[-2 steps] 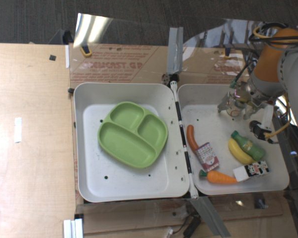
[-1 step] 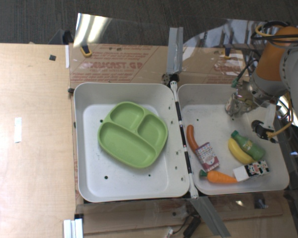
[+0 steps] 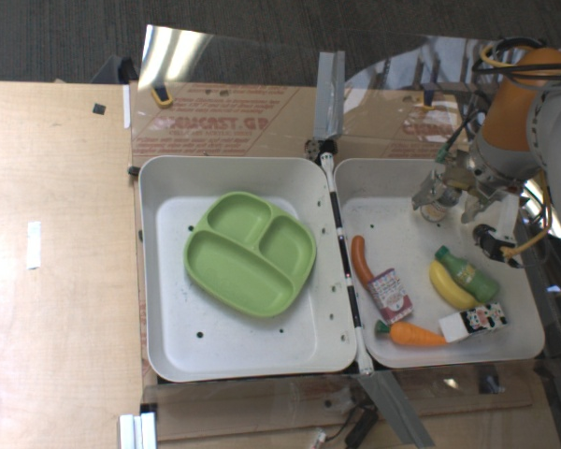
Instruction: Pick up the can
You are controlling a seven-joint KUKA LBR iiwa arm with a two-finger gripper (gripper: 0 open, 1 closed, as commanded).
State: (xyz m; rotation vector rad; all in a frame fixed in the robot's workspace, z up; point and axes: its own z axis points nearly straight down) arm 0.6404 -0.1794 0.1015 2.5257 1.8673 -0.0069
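The can shows as a small round pale top in the far part of the right bin, mostly hidden under the gripper. My gripper hangs low right above it, at the end of the grey arm with the orange band, which reaches in from the right. Whether the can is held is hidden.
A banana, a green bottle, a white carton, a carrot, a pink packet and a red-orange pepper lie in the right bin. In the left bin sits a green divided plate.
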